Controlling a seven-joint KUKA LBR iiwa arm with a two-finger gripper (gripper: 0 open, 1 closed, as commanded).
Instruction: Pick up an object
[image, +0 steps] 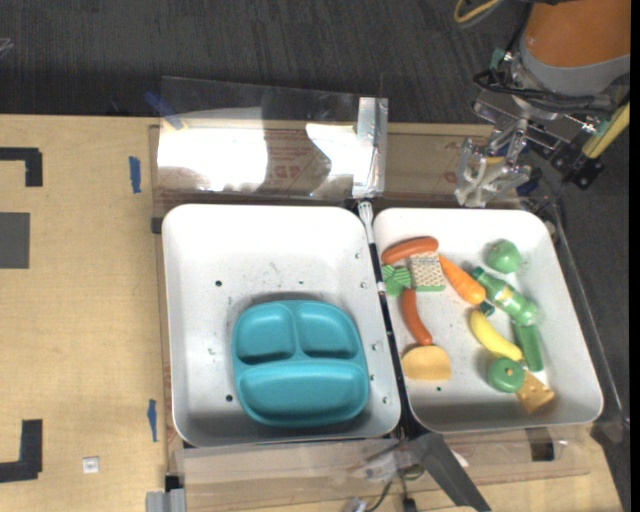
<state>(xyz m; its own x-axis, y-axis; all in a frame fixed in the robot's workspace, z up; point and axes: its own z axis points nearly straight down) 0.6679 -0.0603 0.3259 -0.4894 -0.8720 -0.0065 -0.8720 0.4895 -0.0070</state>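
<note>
1. Camera view puts the gripper (487, 180) above the far rim of the right bin (575, 300), outside it and well apart from the toys; nothing sits between its fingers, and you cannot tell from here whether they are parted or closed.
2. By my reading, you are at the approach step: no object has been chosen or touched yet.
3. Your candidates all lie in the right bin. The sausage (410, 247) lies at its far left corner, and the carrot (462, 282) lies near the middle (both look easy to span).
4. The next move calls for bringing the arm forward over the bin and down onto one item with free space on both sides. The yellow banana (495, 337) is crowded by green pieces, so it looks the riskier pick.
5. Count in the right bin: roughly ten toy foods, packed too tightly for an exact tally. Among them, one sausage, one carrot and one banana.
6. Count in the left bin (190, 300): one teal divided tray (298, 362), with three compartments.
7. Bins: two, touching side by side.
</note>
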